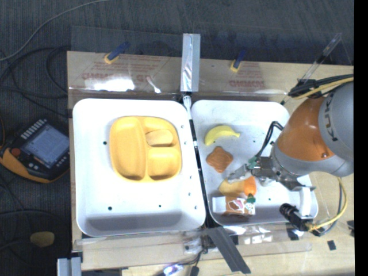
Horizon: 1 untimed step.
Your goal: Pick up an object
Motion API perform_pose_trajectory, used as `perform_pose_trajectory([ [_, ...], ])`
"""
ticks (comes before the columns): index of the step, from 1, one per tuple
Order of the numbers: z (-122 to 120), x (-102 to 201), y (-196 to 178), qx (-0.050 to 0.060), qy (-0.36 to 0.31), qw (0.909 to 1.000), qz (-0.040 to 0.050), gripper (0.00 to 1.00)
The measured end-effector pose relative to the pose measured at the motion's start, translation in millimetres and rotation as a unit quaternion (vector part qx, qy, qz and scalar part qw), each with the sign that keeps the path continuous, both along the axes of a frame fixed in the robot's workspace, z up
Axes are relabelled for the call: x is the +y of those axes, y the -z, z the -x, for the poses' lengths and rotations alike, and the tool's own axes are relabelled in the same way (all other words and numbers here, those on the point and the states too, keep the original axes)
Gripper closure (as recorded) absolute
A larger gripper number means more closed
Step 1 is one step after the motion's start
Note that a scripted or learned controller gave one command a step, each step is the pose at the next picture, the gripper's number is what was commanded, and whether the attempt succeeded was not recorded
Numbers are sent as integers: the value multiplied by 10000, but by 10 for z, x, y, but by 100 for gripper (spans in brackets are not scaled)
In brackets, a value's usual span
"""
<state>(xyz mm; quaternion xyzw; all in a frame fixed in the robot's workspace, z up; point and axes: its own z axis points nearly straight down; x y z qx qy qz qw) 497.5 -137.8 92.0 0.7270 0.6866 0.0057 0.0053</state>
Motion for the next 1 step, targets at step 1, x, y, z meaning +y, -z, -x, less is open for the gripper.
perform_pose_trajectory([
  [1,-31,4,-119,-40,-4,10000,-4,100],
])
